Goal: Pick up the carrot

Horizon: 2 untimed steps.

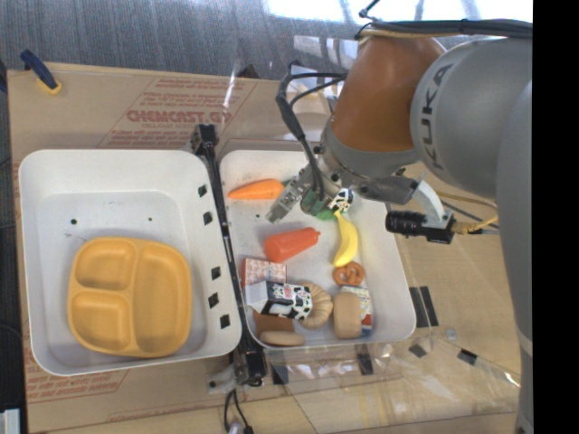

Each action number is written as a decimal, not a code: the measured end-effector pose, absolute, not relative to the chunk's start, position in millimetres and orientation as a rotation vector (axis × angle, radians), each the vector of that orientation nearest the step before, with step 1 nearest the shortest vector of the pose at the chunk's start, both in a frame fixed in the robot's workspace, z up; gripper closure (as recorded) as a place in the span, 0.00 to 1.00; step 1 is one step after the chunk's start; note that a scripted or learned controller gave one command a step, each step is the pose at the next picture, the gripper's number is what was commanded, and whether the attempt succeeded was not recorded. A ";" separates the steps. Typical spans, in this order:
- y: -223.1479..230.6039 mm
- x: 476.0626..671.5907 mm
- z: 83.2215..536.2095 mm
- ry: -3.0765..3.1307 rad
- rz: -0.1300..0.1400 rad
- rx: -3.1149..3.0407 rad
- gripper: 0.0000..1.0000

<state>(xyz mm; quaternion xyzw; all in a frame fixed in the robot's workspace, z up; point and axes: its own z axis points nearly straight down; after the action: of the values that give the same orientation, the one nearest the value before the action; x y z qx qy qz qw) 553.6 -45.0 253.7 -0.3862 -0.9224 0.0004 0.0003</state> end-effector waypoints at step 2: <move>49.3 524.1 241.9 -2.595 0.005 -1.763 1.00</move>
<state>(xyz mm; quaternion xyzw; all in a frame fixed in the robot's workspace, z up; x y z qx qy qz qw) 524.1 49.3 241.9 -0.5621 -0.8271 0.0015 0.0021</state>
